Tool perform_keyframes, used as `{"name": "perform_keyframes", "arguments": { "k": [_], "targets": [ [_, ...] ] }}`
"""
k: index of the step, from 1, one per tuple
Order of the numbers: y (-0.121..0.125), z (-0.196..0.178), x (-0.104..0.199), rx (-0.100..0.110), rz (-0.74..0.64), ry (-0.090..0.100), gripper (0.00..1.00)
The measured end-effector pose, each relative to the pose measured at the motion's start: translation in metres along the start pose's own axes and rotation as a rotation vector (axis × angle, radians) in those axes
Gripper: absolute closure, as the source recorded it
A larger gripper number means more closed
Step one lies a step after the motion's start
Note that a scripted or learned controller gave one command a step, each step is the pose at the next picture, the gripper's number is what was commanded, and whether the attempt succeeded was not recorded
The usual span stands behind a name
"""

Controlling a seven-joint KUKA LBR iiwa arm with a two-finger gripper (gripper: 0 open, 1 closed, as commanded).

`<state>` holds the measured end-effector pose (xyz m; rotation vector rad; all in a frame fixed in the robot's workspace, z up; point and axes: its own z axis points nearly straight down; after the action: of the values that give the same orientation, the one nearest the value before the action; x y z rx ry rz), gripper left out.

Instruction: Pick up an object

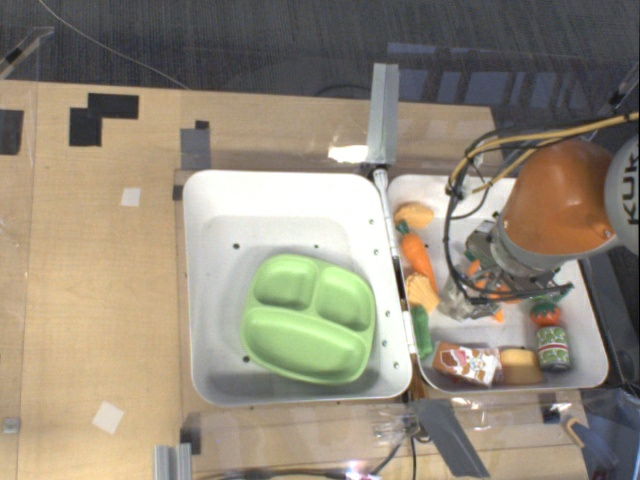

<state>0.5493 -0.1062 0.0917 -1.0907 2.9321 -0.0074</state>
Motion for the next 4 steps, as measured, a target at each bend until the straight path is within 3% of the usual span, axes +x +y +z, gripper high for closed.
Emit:
{"name": "perform_keyframes", "arguments": {
  "k": [1,2,3,4],
  "targets": [
    [-0.004,-0.099,-0.062,0.004,0.017,-0.005,1.00],
    [-0.045,-0.032,0.007,-0.006,-0.207,0.005,1.00],
    [-0.060,-0.046,0.052,-0.005,-0.623,0.004,1.00],
    [0.001,-0.128,-0.008,0.000,-0.508,-0.001,1.00]
  ]
}}
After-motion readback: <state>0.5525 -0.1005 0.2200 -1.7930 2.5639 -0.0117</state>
